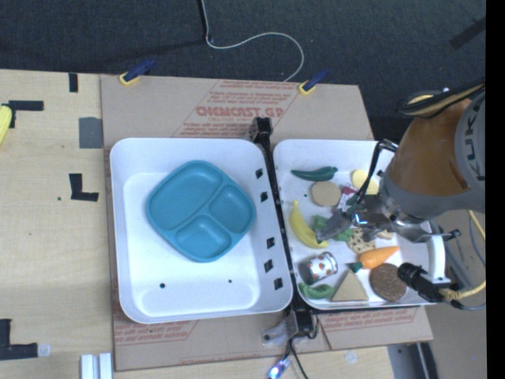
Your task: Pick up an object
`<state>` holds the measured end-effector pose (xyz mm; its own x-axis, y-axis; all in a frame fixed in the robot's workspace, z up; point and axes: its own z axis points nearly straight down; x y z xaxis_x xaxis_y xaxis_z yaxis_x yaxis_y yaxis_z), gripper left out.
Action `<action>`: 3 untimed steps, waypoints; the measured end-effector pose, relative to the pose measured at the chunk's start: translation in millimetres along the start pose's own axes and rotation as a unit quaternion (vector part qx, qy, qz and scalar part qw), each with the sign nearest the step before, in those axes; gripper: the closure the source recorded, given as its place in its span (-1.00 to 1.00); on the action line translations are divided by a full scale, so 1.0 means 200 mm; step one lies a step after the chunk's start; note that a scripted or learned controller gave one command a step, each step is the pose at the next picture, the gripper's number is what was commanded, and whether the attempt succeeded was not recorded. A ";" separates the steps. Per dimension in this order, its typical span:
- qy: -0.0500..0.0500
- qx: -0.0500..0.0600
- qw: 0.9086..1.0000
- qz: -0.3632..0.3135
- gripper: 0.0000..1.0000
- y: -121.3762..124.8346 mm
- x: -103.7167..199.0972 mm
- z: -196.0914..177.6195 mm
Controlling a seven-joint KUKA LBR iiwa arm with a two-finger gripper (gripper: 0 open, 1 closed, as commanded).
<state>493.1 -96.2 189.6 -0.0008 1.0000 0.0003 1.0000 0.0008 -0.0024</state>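
The table [47, 235] carries two shallow white bins side by side on a sheet of cardboard. The left bin [126, 212] holds a blue divided plate [201, 210] and nothing the claw is anywhere near. The right bin [331, 145] holds all the small things, and the arm [430, 160], grey with its orange band, reaches in over it from the right.

The claw [347, 221] sits low in the middle of the right bin, pointing left toward the divider. Whether it is spread or pressed together cannot be told; the dark parts there blur into the clutter, and nothing can be seen pinched in it.

The nearest candidate looks to be the yellow banana [301, 226], just beside the claw on its left, its long axis running up and down the bin, roughly crosswise to the direction the arm reaches. That suits a pinch across its narrow width. A small green piece [323, 229] lies between the two, touching or nearly so.

Around the claw: a green pepper [316, 173] and a tan round cookie [323, 193] above it, an orange carrot [377, 255] just below to the right, a brown disc [387, 282], a tan wedge [350, 288] and a small red and white can [319, 268] lower down.
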 end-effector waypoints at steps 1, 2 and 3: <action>0.001 0.001 1.000 -0.002 -1.00 -0.05 0.24 0.03; 0.001 0.001 1.000 -0.001 1.00 -0.05 0.23 -0.02; 0.000 0.000 1.000 -0.003 1.00 -0.05 0.58 -0.08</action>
<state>483.1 20.1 206.6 -0.0066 1.0000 0.0012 1.0000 0.0066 -0.0016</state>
